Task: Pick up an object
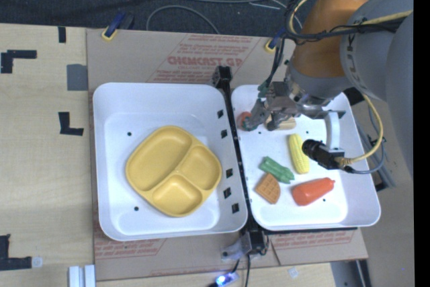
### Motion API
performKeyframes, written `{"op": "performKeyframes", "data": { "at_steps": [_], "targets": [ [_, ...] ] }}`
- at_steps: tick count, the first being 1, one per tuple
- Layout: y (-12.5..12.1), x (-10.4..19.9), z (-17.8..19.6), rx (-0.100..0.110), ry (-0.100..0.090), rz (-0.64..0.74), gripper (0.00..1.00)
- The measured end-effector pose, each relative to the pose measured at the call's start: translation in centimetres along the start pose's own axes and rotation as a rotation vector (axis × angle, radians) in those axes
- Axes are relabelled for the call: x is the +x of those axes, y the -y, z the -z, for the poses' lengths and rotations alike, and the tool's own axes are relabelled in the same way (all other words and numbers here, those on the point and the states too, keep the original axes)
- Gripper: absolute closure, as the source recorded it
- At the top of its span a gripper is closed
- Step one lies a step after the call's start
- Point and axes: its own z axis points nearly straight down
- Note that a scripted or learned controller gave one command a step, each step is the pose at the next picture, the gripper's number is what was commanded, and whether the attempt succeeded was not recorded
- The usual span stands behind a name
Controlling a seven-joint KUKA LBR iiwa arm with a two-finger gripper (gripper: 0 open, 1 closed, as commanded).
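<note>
Hanging low over the upper left part of the right bin (359, 215), the pincer (269, 116) points its dark fingers down toward the bin floor, and whether they are spread or closed cannot be told from this angle. Just beside it on the left, a small reddish-brown object (246, 121) lies near the bin's left wall, partly hidden, with nothing seen between the fingers. A pale, tan piece (287, 123) sits just to the right of the fingertips. Further down, a yellow corn cob (297, 153) lies roughly upright in the picture, next to a black cable fitting (317, 152) hanging from the wrist. Below that rest a green pod-shaped toy (277, 169), an orange waffle-like piece (267, 189) touching or nearly touching it, and a red-orange carrot-like toy (312, 191) to their right. The grey arm (379, 44) with its orange band (326, 27) comes in from the right. In the left bin (107, 104) lies a yellow divided plate (174, 170). Both bins rest on a sheet of brown cardboard (195, 54).
</note>
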Motion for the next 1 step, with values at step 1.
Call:
{"op": "performKeyframes", "data": {
  "at_steps": [1],
  "targets": [
    [0.40,6.04,-0.07,0.000,-0.001,0.002,1.00]
  ]
}}
